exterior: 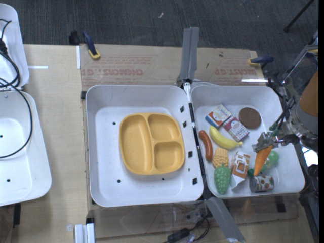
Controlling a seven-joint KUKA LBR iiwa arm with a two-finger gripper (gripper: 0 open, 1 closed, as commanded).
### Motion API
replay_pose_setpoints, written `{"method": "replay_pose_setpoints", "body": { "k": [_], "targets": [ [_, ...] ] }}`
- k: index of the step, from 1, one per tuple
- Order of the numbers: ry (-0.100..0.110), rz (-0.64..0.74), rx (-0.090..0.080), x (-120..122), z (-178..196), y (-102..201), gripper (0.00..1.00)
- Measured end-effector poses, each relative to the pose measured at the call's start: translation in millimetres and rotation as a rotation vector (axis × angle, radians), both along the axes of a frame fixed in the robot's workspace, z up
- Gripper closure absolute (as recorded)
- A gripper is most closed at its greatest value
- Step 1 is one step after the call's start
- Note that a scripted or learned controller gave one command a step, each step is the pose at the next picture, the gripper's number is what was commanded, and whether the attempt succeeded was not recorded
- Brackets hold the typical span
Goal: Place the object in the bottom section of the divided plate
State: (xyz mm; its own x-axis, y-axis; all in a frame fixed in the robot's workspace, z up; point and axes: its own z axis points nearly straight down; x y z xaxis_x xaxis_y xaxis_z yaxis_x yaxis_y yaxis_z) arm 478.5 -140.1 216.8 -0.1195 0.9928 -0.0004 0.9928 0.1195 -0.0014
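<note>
— In the right bin (286,116), what lies under you?

— A heap of toy food, smooth moulded plastic mostly. My gripper (265,144) hangs low over the right side of it, right at the top of the carrot (260,160), an orange cone that tapers down toward the can (261,183), a short cylinder with a printed label lying on its side. Beside the carrot there is something green and rounded (273,159); I cannot tell what.

— And your jaws?

— I cannot tell how far apart they stand. They sit at the carrot's thick end, but whether they pinch it or merely touch it I cannot tell either.

— What else is in that bin?

— A flat brown disc, a cookie (249,118), near the back. Two small printed cartons (227,121) lean side by side. A curved yellow banana (225,138) lies below them, a glossy red sausage (205,145) just left of it, then a knobbly corn cob (220,157) and a bumpy green cluster of grapes (221,178). A small orange-and-white packet (240,165) lies between the corn and the carrot.

— And the plate?

— The plate (151,143) sits in the left bin (101,151), well apart from me: matte yellow, rounded corners, three hollows split by low ridges. The carrot is in the right bin, not on the plate.
</note>
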Motion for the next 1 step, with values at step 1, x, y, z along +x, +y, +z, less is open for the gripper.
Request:
{"method": "replay_pose_setpoints", "body": {
  "k": [1],
  "targets": [
    [0.002,0.005,0.0,65.4,-27.3,78.9,1.0]
  ]
}}
